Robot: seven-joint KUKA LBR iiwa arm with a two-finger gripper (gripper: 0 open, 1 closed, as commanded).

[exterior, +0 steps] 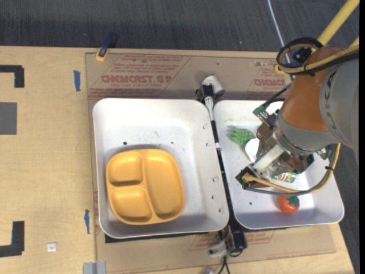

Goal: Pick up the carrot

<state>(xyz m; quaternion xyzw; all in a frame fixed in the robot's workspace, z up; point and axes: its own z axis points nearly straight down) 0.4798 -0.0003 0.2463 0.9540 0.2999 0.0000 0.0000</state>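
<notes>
The carrot (289,203) lies in the right bin (319,213), near its front wall, as a small orange piece with a bit of green on its top. It rests on the white floor of the bin, and nothing touches it. Just above it in the camera view a thin yellow cable (274,189) curves across the floor.

The gripper (247,179) is to the left of the carrot and a little farther back, low over the floor, and it is apart from the carrot. It points toward the divider between the bins. Whether it is open or closed I cannot tell, because its dark tip is small and partly covered by the wrist. I see nothing held in it.

Under the wrist there is a small green and white thing (283,177), too hidden to name. Farther back in the same bin lies a green object (242,135), next to a white round thing (253,148) which the arm (311,104) partly hides.

The left bin (114,119) holds a yellow divided plate (146,185) with three compartments, toward its front. Both bins stand on a brown board (142,76)
</notes>
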